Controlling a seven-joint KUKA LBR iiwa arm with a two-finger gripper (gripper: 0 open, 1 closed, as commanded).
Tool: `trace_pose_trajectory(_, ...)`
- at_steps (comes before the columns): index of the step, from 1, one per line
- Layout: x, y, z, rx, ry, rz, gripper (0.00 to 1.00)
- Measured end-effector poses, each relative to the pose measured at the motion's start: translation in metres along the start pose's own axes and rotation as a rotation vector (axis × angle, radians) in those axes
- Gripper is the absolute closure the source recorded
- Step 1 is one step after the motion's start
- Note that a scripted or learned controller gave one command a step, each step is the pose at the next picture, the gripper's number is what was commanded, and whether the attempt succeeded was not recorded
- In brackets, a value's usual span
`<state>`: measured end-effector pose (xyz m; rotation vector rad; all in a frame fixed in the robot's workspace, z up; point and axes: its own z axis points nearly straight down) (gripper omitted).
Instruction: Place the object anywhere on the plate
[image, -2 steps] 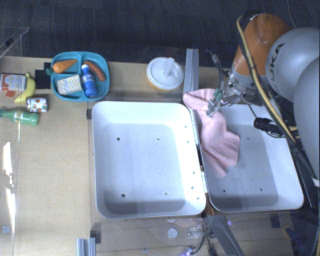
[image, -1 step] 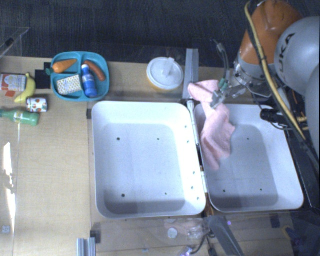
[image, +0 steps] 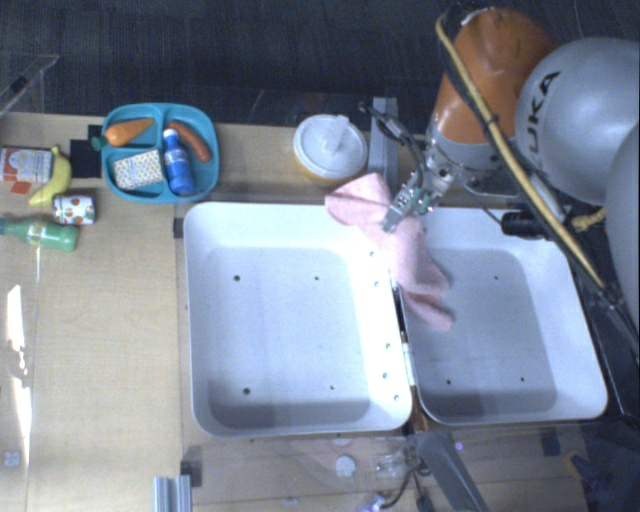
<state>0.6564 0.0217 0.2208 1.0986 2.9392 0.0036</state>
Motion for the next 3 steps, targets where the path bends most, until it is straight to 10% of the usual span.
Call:
trace_pose_trajectory(2, 0.086, 0.051, -0.004, -0.002, -0.001, -0.716, 1.00)
trace_pose_trajectory(3, 0.086, 0.051, -0.004, -0.003, -0.001, -0.715, 0.00)
